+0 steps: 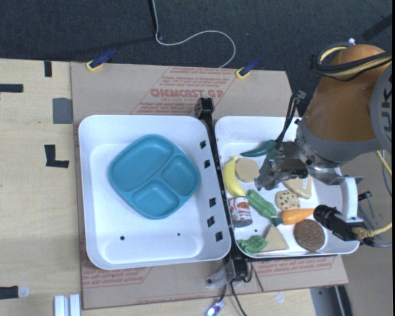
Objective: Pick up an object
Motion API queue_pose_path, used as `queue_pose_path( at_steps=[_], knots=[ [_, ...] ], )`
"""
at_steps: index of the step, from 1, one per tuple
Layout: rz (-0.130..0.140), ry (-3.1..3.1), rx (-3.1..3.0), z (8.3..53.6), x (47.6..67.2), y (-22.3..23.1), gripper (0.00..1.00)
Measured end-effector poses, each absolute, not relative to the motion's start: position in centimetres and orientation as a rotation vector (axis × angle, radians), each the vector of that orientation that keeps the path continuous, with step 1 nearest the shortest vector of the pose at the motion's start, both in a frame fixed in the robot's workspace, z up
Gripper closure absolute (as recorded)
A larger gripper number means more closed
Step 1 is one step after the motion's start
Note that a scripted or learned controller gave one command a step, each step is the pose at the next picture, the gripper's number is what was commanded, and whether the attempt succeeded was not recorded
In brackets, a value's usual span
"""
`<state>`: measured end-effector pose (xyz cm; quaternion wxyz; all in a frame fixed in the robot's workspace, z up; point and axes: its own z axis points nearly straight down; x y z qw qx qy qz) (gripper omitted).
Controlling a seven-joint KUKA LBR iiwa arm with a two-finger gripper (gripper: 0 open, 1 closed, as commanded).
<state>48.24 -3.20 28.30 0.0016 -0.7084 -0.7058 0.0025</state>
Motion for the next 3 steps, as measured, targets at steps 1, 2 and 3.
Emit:
queue_pose_path(
  at_steps=[1,2,3],
  knots=[
    [0.01,-2.222,-2.21,21.7,48.2,2.4,1.0],
    [-0.013,-2.231,-2.22,33.5,48.5,3.5,1.0],
    [-0.012,-2.235,-2.213,41.4,48.4,9.4,1.0]
  ],
)
